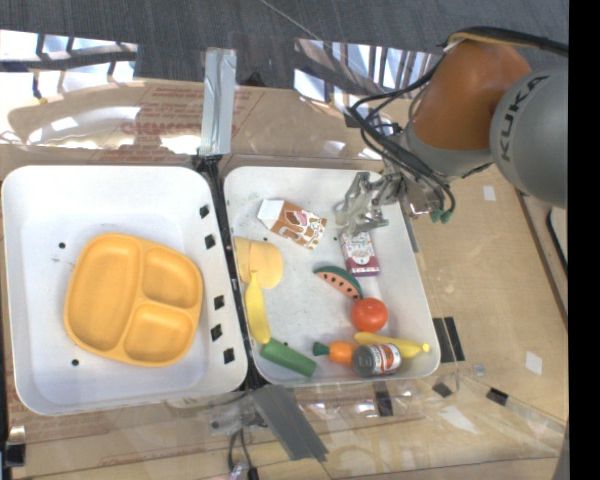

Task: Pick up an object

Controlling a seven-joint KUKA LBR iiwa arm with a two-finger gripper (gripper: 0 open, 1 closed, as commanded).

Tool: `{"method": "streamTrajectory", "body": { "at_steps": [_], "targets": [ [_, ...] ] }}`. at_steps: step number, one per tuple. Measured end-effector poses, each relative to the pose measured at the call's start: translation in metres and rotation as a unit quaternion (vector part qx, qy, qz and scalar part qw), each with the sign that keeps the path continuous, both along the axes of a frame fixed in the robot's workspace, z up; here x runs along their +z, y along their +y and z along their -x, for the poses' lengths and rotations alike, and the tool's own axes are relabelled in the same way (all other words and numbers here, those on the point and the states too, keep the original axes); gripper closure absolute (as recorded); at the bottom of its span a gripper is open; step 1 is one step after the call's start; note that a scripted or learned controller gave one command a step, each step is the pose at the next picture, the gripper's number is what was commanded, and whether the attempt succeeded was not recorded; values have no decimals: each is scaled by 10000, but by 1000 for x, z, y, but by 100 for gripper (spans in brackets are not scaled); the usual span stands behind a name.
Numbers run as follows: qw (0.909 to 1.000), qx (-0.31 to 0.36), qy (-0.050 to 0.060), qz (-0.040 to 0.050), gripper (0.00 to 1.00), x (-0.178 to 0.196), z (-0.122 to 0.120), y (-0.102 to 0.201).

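While the arm (500,98) reaches in from the right, its gripper (360,208) hangs over the top part of the right bin (280,183). How the gripper is set, shut or spread, cannot be told from this far up. Nothing can be seen held by it, so the picking up looks not yet done. The job seems to be at its start or its middle: the gripper is close to the toys but has none.

Just below the gripper lies a small red packet (361,255), touching or almost touching it. That looks like the thing it may go for, but this is only a guess. A brown and white carton (292,222) lies near, to the left of the gripper.

Lower in the same bin there is a watermelon slice (339,282), a red tomato (370,315), a small bottle (376,358), a carrot (336,349) and a green pickle (288,359). A yellow cup (261,263) and a banana (256,314) lie along the left wall.

The left bin (30,198) holds a yellow tray (132,298) with three parts. It is well apart from the gripper.

The toys at the bottom sit close together, so they could get bumped. The red packet lies flat, near the right wall, and a flat thing may be hard to pinch. Black wires (380,133) hang by the wrist, above the bin.
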State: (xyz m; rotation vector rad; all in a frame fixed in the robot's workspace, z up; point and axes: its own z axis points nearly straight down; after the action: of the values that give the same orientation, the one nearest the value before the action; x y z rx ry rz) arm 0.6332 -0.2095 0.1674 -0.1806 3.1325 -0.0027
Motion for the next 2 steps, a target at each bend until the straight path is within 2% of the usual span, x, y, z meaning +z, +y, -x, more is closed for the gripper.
{"method": "streamTrajectory", "body": {
  "at_steps": [1, 2],
  "targets": [
    [9954, 963, -13, 2, 100, 0, -25, 38],
    [9748, 2231, 21, -3, 100, -35, -2, 0]
  ]
}}
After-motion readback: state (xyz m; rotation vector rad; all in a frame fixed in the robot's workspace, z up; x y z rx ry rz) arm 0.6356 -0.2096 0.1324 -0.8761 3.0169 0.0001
